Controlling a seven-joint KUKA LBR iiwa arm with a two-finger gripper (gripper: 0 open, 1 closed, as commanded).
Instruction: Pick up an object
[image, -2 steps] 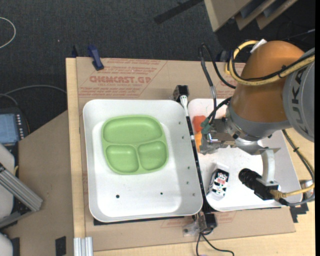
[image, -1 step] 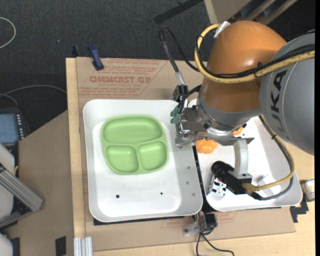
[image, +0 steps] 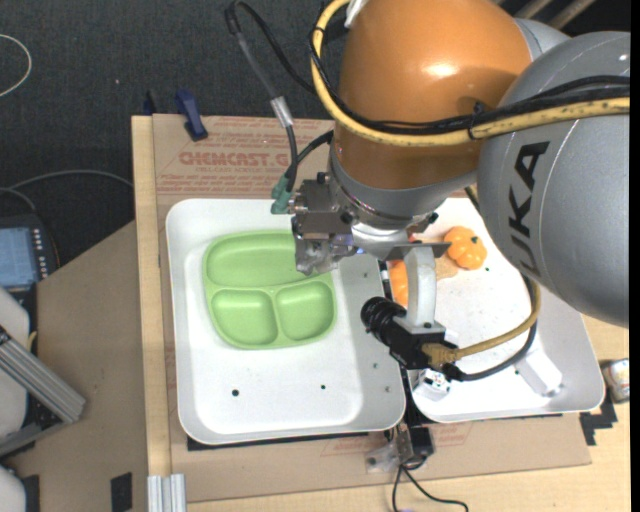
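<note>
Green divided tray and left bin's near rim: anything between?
Camera view: bare white floor between the green divided tray and the left bin's near rim, save two small dark specks.

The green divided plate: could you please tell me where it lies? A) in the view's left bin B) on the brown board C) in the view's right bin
A: the green divided plate lies flat on the floor of the view's left bin, within its white rim.

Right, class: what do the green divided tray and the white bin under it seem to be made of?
Green divided tray: probably moulded plastic, smooth and semi-matte, judging by its rounded compartment ridges and even colour. White bin: likely thin formed plastic, slightly glossy, with rounded corners and a soft sheen. Looks alone can't confirm either.
</note>
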